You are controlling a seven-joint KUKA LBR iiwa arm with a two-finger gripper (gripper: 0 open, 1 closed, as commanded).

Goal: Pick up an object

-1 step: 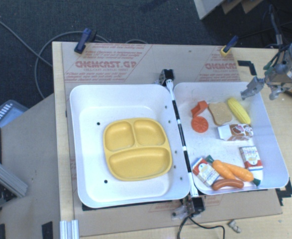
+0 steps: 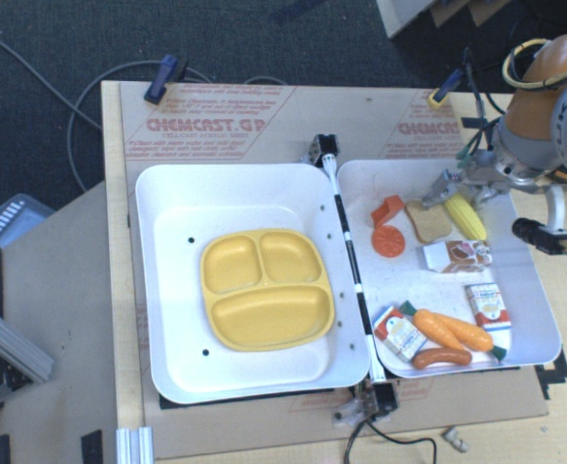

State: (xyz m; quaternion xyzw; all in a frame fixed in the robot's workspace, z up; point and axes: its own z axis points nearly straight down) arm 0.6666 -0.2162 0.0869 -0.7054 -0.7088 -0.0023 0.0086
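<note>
My gripper [image 2: 449, 188] hangs low over the far part of the right bin [image 2: 539, 288], at the far end of a yellow corn cob [image 2: 469, 217] and just above a slice of toast [image 2: 427, 222]. Whether it touches either one is unclear. Close by lie a red pepper piece [image 2: 388, 209], a round tomato slice [image 2: 389, 243] and a white packet [image 2: 456, 255]. Nearer the front are a small carton [image 2: 488, 306], a carrot [image 2: 454, 330], a sausage [image 2: 440, 358] and a red and white packet [image 2: 399, 332].
The left bin [image 2: 157, 259] holds a yellow divided plate [image 2: 264, 288]. A black-dotted rail [image 2: 346, 249] separates the two bins. The arm's orange band [image 2: 552, 66] and grey wrist [image 2: 524, 148] stand over the right bin's far right corner.
</note>
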